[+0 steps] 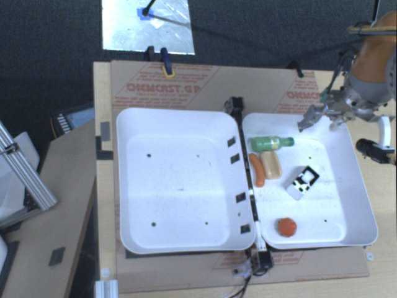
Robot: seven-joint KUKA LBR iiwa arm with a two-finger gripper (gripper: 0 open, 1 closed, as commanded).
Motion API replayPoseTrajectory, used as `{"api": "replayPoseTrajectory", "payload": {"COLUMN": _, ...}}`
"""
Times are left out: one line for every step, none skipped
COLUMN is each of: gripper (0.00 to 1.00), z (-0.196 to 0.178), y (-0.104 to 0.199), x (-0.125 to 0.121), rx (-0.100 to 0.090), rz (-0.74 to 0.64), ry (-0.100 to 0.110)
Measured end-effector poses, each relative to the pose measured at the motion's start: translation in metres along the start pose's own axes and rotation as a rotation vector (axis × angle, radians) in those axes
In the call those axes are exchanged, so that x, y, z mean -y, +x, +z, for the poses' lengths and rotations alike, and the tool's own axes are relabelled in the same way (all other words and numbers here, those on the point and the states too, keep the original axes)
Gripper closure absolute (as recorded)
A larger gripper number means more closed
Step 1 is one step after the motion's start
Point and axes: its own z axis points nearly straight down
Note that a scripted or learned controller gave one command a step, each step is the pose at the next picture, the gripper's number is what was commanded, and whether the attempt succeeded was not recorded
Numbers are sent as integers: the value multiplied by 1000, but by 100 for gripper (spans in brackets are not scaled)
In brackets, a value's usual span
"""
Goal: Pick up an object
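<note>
Dark carpet [49, 54] surrounds the wooden bench [105, 185] — a shiny foil sheet [149, 18] lies far left, aluminium framing [22, 172] near left

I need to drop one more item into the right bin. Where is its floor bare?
Bare floor in the right bin: its right side, past the black-and-white block, and between that block and the orange ball. Crowded: its left side, where green bottle, sausage and tan block cluster.

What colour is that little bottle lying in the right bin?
Green, with a pale cap end; the bottle shows plainly in the camera view.
</note>
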Motion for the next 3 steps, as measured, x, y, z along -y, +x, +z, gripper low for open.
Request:
{"api": "replayPoseTrajectory", "payload": {"gripper": 0, "z": -170, "y": -4, "x": 25, "rx": 6, "rz": 0, "ry": -19}}
{"api": "replayPoseTrajectory", "payload": {"gripper": 100, "z": -170, "y": -3, "x": 25, "rx": 3, "rz": -5, "ry": -6}}
{"api": "replayPoseTrajectory", "payload": {"gripper": 100, "z": -289, "y": 69, "x": -17, "rx": 0, "rz": -11, "ry": -17}}
